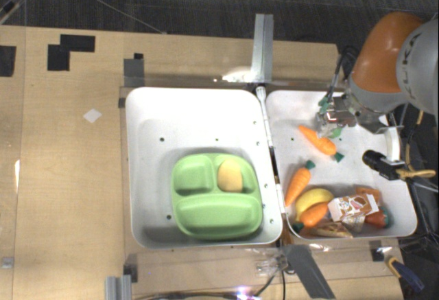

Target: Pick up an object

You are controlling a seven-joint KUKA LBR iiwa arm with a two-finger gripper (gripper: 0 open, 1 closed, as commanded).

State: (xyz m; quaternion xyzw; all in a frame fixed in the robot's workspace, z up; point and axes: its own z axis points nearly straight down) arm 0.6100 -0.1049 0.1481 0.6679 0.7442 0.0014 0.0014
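Nearest us, along the front edge of the right bin, we saw a heap: a banana, an orange carrot leaning up from it, and a crumpled wrapper. In the left bin sat a green divided tray with a yellow fruit in its upper right compartment.

Farther back lay a lone small carrot, apart from the heap, its long axis running from upper left to lower right.

Farthest, the gripper hung just above and to the right of that carrot's upper end, close to it. Whether it stood open or closed we could not tell, and we saw nothing gripped. We judged the small carrot the likeliest target; the approach would need a short shift down-left and a grip across its axis.
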